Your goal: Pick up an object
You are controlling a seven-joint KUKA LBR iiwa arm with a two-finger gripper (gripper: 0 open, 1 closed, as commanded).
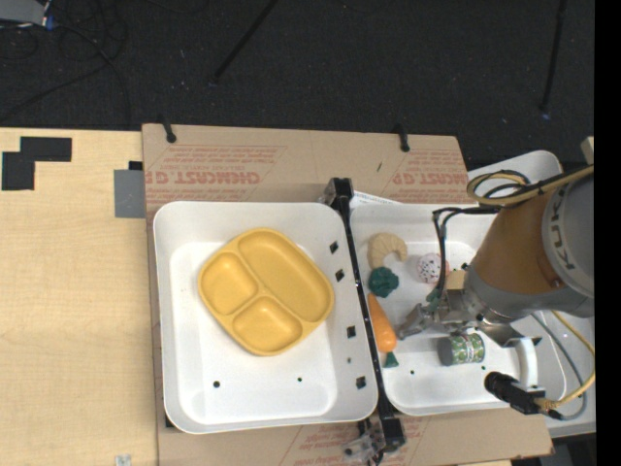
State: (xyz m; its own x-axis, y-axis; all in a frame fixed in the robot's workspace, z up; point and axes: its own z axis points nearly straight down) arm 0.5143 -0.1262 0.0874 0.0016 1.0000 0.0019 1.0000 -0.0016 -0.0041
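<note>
In the right bin (427, 396) lie several small objects. An orange carrot (381, 324) rests along the left wall, with a dark green piece (384, 282) just above it. A beige croissant-shaped piece (387, 249) sits at the back, and a white speckled object (428, 267) is to its right. A small can with a green label (465, 348) lies on its side near the middle. My gripper (423, 319) hangs low over the bin floor between the carrot and the can, just up and left of the can. The arm's orange band (514, 250) hides the bin's right part.
The left bin (184, 377) holds a yellow divided plate (265, 289). A black divider (357, 309) runs between the bins. Cardboard (252, 168) lies behind the bins, a wooden bench top (68, 309) to the left, and cables (558, 377) at the right edge.
</note>
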